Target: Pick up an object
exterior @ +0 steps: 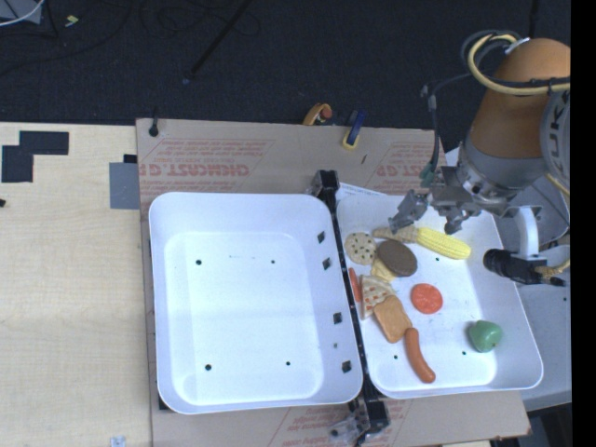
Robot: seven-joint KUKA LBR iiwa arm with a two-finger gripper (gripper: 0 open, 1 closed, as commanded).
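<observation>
Corn cob [443, 243] is lying in the right bin [517, 343] on brown cardboard [233, 161] — gripper [431, 210] hovering above it, fingers spread, empty — dark floor [233, 45] beyond the bin

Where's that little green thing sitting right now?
The green toy lies in the right bin, near its lower right corner, apart from the other food, right of the orange sausage.
</observation>
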